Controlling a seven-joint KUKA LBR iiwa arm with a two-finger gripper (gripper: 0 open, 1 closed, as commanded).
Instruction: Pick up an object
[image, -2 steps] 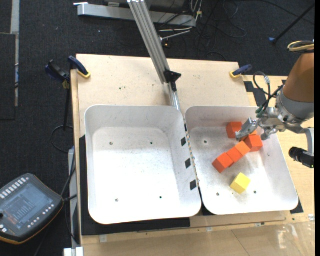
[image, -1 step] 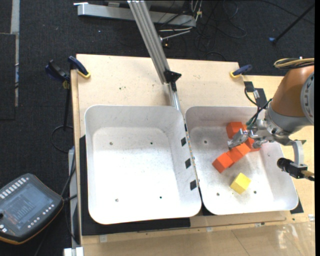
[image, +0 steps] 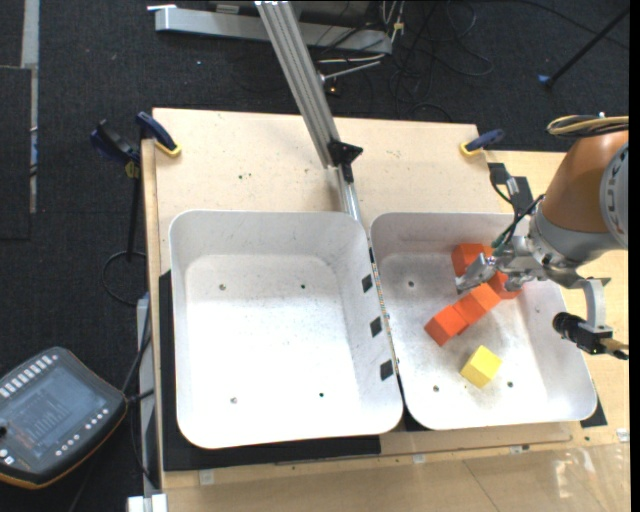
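The end effector (image: 492, 272) sits low in the right bin (image: 560, 400), and I cannot tell its state. The long orange block (image: 462, 315) lies just below-left of it, slanting up toward it. A yellow cube (image: 481, 366) is near.

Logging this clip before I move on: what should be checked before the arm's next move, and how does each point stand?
1. Claw above the right bin: ok.
2. Claw lined up with a target: ok; it sits at the upper end of the long orange block.
3. Block between the claw's fingers: cannot tell.
4. Neighbours clear of the claw: not ok; another orange block sits right beside it.
5. Yellow block lying apart, free to reach: ok.
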